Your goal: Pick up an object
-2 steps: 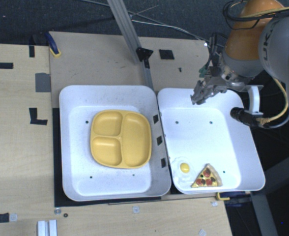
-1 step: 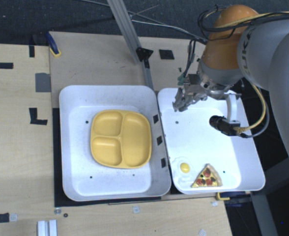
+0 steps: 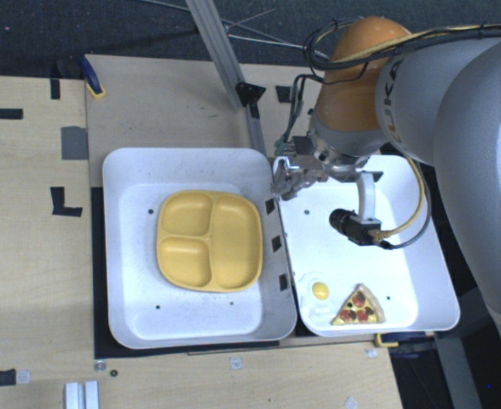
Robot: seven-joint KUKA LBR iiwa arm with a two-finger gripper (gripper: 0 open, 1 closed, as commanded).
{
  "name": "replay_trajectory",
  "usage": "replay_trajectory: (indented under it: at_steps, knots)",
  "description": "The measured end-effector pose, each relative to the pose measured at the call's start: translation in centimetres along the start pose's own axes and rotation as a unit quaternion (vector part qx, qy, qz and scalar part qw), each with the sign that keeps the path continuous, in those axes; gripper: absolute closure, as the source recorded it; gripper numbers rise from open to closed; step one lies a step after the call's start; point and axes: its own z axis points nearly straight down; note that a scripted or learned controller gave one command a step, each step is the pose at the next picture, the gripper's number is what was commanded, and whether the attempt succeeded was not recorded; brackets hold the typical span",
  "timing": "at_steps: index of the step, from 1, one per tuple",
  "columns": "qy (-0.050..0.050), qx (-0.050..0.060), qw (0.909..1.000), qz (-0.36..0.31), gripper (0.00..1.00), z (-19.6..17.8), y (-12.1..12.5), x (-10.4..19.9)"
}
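Nearest the camera, in the right bin, lie a toy pizza slice and, just beside it to the left, a small yellow-centred piece that looks like a fried egg; both sit close to the bin's front wall. In the left bin a yellow divided plate lies flat in the middle. Farther back, the gripper hangs over the rim between the two bins, well apart from the pizza and egg. How far its fingers are spread cannot be told, and nothing can be seen held in them.

The risks are judged as follows. A descent from here would probably strike the shared rim. The small pieces lie flat and near the wall, so the fingers may slide over them or jam against the wall. The plate is wide and shallow, likely hard to pinch.
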Motion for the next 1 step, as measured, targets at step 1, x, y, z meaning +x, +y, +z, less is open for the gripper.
replay_trajectory:
  at_steps: [1]
  knots:
    - [0.0,0.0,1.0,0.0,1.0,0.42,-1.65,4.24]
